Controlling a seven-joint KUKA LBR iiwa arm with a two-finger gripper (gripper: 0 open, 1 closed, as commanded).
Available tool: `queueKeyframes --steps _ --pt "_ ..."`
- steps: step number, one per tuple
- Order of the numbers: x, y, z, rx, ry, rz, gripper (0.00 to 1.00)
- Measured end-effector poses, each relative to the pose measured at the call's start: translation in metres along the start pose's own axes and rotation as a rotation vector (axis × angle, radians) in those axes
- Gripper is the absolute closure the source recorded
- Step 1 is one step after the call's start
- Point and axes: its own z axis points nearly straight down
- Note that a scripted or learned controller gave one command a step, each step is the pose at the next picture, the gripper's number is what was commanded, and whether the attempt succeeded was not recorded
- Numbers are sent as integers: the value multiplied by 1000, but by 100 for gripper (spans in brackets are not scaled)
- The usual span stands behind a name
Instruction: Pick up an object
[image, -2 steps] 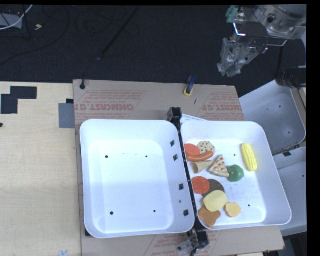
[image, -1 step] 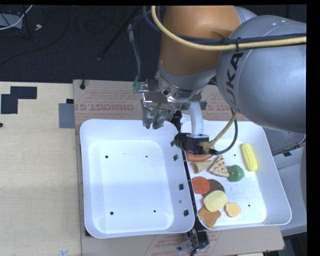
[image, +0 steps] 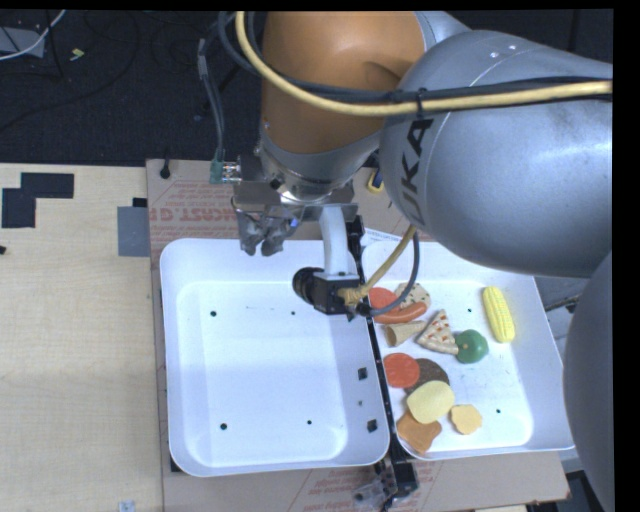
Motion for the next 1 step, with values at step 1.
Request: queueKeyframes --steps 1 --pt "15 1 -77 -7 2 3 100"
